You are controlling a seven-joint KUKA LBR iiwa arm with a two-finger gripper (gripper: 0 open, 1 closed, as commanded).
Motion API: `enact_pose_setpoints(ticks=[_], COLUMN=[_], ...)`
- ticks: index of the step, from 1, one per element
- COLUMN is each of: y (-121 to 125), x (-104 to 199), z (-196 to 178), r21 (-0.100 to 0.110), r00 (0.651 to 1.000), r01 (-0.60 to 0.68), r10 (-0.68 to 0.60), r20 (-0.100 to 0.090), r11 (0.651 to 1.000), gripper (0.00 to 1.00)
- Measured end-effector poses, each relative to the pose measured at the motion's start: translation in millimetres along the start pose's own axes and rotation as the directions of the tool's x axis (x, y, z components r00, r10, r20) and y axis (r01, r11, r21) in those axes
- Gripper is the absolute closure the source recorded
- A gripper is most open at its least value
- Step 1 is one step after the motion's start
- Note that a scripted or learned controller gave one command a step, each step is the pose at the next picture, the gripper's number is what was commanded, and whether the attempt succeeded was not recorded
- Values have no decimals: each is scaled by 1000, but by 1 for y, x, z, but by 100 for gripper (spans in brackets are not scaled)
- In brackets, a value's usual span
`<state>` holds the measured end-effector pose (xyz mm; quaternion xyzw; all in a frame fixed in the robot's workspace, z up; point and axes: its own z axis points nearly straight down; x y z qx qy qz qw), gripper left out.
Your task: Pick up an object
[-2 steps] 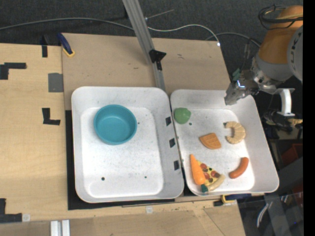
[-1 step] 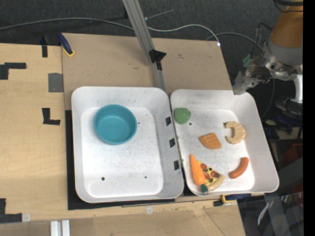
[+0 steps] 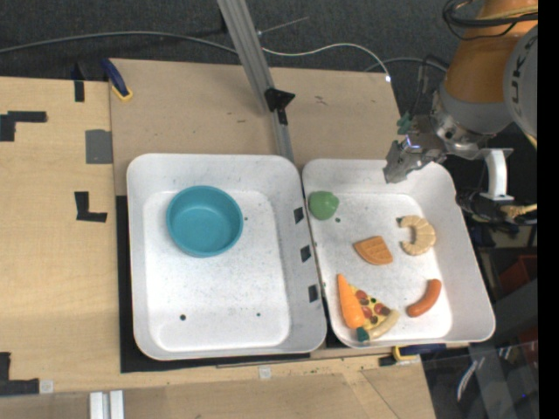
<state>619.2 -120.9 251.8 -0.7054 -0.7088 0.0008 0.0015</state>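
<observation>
A: Where's the gripper point(image 3: 399, 168)?
B: Above the right bin's point(image 3: 463, 260) far rim; fingers, cannot tell.
A: The objects?
B: In that bin: ball point(image 3: 323, 204), croissant point(image 3: 417, 235), sausage point(image 3: 424, 298), carrot point(image 3: 351, 300).

a tan wooden bench point(image 3: 52, 234) is sitting over dark grey carpet point(image 3: 131, 11), black tape marks point(image 3: 83, 206) dotting its left side; a grey metal pole point(image 3: 249, 51) is slanting across, cables point(image 3: 332, 49) trailing behind.

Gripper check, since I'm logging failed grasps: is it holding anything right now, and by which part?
Nothing is held. The gripper sits above the right bin's far rim, apart from the green ball, croissant and the other toy foods.
</observation>
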Motion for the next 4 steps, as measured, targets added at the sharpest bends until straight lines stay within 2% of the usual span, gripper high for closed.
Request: enact_pose_setpoints(ticks=[1,3,4], y=[-6,-43,-58], x=[44,139,195], z=[5,30,18], r21=[-1,1,-1], r00=[1000,1000,1000], r01=[0,0,3], r10=[0,0,-3], r20=[0,0,-1], r11=[1000,1000,1000], gripper=[100,100,100])
